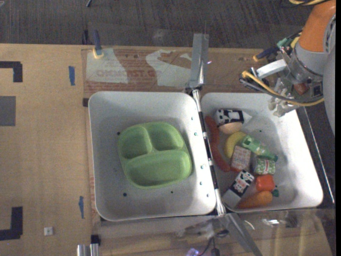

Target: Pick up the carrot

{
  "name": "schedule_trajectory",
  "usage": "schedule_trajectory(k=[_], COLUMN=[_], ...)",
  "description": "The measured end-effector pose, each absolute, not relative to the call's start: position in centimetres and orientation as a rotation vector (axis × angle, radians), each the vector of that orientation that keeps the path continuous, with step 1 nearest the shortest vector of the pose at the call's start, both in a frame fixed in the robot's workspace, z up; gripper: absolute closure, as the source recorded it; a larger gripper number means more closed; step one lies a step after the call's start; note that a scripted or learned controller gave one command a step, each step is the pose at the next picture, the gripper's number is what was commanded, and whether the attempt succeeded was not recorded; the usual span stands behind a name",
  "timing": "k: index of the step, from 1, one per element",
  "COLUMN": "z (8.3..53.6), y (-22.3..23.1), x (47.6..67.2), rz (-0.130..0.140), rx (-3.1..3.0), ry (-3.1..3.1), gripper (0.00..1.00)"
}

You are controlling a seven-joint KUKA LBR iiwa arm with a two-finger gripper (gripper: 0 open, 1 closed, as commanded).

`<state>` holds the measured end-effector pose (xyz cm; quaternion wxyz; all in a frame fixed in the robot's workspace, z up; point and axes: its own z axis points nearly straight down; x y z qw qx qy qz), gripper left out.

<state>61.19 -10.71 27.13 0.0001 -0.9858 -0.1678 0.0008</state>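
Orange carrot (256,199) lies flat at 6 o'clock in the right bin (306,159), near the front wall, just below a small red-orange item (265,183). Cow-print carton (243,182) sits just beside it at 10 o'clock. Rest of the pile runs toward 12: banana (233,142), green bottle (259,147), long red pepper (216,144) along the left wall. Gripper (281,104) hangs over the bin's rim at 1 o'clock, well apart from the carrot, nothing in it; can't tell whether it is spread or closed. Left bin (101,159) holds a green divided plate (154,154).
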Motion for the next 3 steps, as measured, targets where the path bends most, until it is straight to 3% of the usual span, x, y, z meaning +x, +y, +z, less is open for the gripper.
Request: schedule_trajectory(k=[1,2,3], z=[28.0,28.0,16.8], y=[-5.7,-5.8,-10.6], x=[63.3,63.3,63.6], rz=[-0.001,-0.001,0.009], rx=[-3.118,-3.118,-3.101], ry=[-0.38,-0.378,-0.486], gripper=[1.0,0.0,0.0])
